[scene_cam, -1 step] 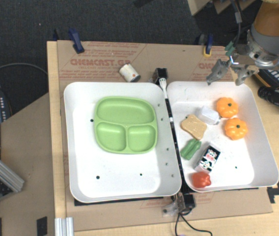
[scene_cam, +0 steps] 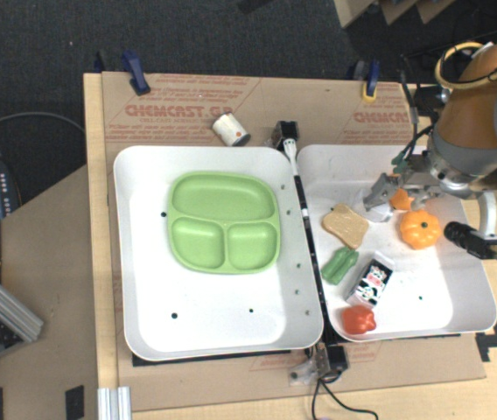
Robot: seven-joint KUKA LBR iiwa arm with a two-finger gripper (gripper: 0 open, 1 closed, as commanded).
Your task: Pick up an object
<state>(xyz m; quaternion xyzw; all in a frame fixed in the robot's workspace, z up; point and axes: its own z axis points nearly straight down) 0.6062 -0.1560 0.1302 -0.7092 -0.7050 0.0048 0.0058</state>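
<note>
My gripper [scene_cam: 397, 192] hangs low over the back of the right bin [scene_cam: 458, 309], its fingers spread open. A small orange piece [scene_cam: 401, 201] lies between them; I cannot tell whether they touch it. An orange pumpkin-shaped toy [scene_cam: 420, 230] sits just to the front right of the gripper. A slice of toast [scene_cam: 346, 226] lies to its left. In front of that are a green vegetable [scene_cam: 339, 265], a black-and-white carton [scene_cam: 371, 284] and a red fruit [scene_cam: 360, 320].
The left bin [scene_cam: 143, 296] holds a green divided plate [scene_cam: 224, 221]. A white cylinder [scene_cam: 229, 129] lies on the bench behind it. A black part [scene_cam: 472, 239] juts over the right bin's right rim. The arm's orange band [scene_cam: 480, 86] stands above the bin's back right.
</note>
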